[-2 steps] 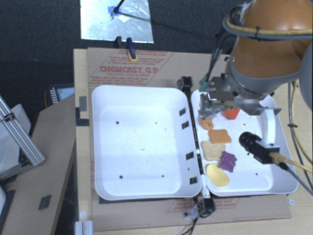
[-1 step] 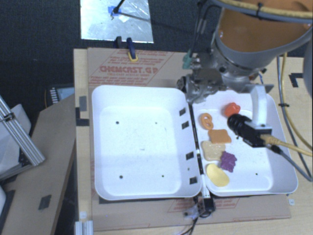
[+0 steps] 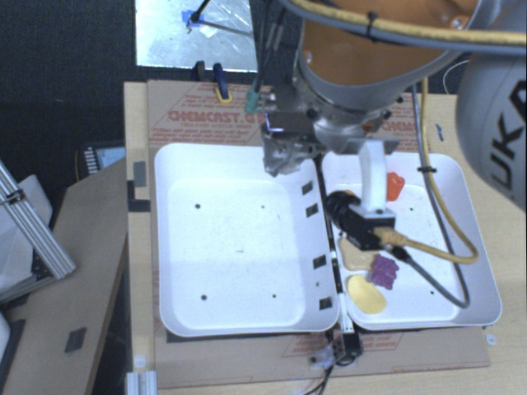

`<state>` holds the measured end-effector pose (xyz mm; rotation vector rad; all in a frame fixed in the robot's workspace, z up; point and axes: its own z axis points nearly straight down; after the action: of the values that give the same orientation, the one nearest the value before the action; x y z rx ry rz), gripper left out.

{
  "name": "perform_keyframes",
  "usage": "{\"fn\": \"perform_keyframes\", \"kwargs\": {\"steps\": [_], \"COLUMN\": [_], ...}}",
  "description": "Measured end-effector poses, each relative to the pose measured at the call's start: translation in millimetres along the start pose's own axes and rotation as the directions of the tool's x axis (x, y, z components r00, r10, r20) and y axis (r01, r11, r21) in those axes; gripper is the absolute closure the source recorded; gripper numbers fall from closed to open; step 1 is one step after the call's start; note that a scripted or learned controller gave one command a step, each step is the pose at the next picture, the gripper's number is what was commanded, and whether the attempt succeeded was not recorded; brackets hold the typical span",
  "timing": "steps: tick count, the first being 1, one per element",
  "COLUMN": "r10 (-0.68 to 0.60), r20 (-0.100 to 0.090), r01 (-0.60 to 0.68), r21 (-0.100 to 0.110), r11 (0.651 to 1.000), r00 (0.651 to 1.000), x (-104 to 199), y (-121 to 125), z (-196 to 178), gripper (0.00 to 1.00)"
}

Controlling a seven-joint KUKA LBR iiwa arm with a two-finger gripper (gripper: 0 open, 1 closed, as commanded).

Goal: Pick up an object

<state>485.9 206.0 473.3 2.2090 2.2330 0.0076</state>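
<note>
Nearest the camera, below and to the right of the hand (image 3: 284, 161), a yellow piece (image 3: 366, 294) and a purple piece (image 3: 384, 270) lie touching in the right bin (image 3: 473, 262), likely candidates for picking. An orange piece (image 3: 395, 187) lies farther back, level with the hand. Hanging over the bins' shared wall, the hand's grip cannot be told.

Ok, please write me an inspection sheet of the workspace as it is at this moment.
Surface: two white bins side by side, left bin and right bin, on a cardboard sheet.
Job's things: in the right bin, a yellow piece, a purple piece and an orange piece.
Clutter: clamps at the cardboard's far edge.
Grippers: gripper over the far end of the divider; finger state cannot be told.
Cables: a yellow hose and a grey cable loop over the right bin.
Surroundings: metal rails at left, a shiny plate behind.
</note>
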Motion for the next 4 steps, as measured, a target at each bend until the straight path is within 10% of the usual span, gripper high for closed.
{"fn": "perform_keyframes", "kwargs": {"steps": [1,2,3,4], "r10": [0.004,0.006,0.0,-0.006], "r20": [-0.002,0.002,0.001,-0.001], "r01": [-0.004,-0.006,0.0,0.006], "r21": [-0.004,0.002,0.0,-0.001], "r11": [1.0,1.0,1.0,1.0], "r00": [1.0,1.0,1.0,1.0], "x": [29.6,28.0,28.3,28.7], "y": [4.2,3.9,4.2,4.5], "z": [-65.2,-61.6,-72.6,-83.6], "gripper": [1.0,0.0,1.0,1.0]}}
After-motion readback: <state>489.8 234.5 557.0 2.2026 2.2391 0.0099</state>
